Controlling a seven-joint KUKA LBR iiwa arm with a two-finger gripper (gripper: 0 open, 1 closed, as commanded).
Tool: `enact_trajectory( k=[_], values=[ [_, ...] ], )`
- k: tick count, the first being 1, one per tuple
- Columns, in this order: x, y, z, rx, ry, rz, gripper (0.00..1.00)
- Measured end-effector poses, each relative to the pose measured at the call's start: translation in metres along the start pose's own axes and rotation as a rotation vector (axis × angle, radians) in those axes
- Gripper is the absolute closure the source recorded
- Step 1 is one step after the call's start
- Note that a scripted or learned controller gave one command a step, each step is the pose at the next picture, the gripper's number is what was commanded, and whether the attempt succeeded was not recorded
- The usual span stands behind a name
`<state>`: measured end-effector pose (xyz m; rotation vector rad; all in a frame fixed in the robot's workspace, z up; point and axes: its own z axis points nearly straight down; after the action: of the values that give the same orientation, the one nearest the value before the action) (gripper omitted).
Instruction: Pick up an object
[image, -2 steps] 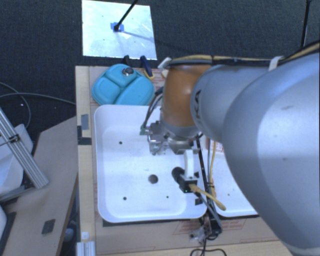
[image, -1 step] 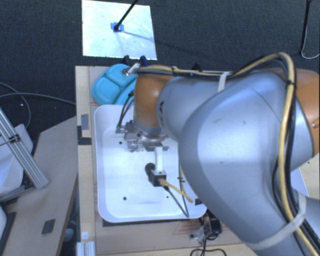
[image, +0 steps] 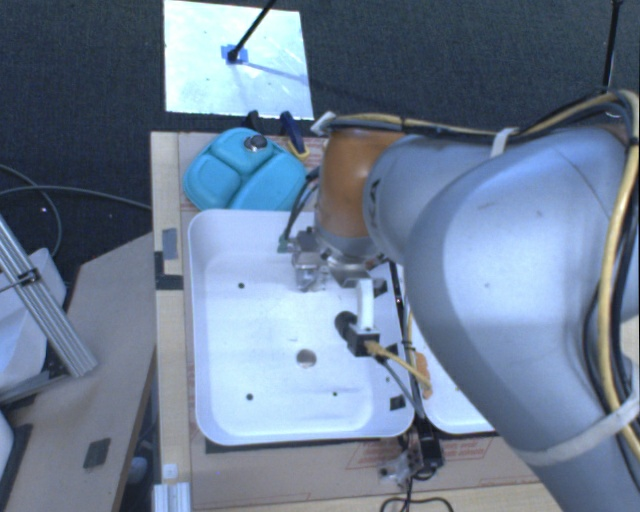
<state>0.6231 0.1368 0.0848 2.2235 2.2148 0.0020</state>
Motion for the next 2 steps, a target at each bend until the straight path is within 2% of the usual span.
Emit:
enact_trajectory(
  k=[1, 2],
  values=[
    [0.037, -0.070, 0.001, 0.008, 0.002, -0.009, 1.00],
    [0.024, -0.137, -0.002, -0.002, 0.004, -0.004, 1.00]
  ],
)
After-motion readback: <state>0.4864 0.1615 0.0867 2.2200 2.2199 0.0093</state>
